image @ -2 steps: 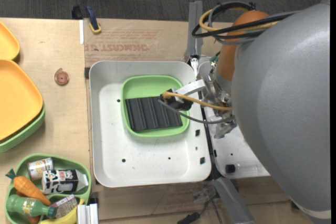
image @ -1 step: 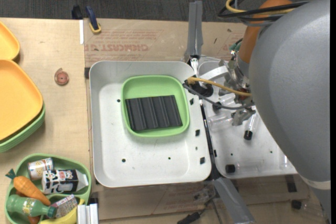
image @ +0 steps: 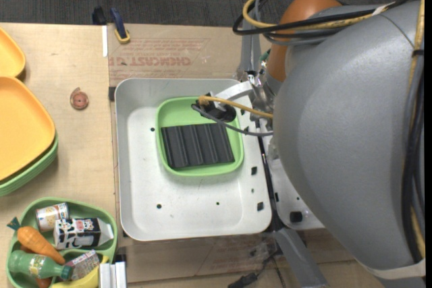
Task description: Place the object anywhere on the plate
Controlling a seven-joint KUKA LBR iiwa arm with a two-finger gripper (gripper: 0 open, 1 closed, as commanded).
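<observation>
A green square plate (image: 166,119) lies in the upper middle of the white bin (image: 138,199). A dark grey ribbed rectangular object (image: 196,146) rests flat on the plate and covers most of its floor. My gripper (image: 254,92) is at the plate's upper right corner, just past the bin's right wall, and is mostly hidden by the large grey arm (image: 351,138). Nothing shows between the gripper and the ribbed object.
Stacked orange plates (image: 20,125) lie at the left on the wooden bench. A green bowl (image: 108,226) with toy food and cans sits at the bottom left. A small reddish disc (image: 79,100) lies left of the bin. A blue and yellow clamp (image: 119,26) sits on the cardboard at the back.
</observation>
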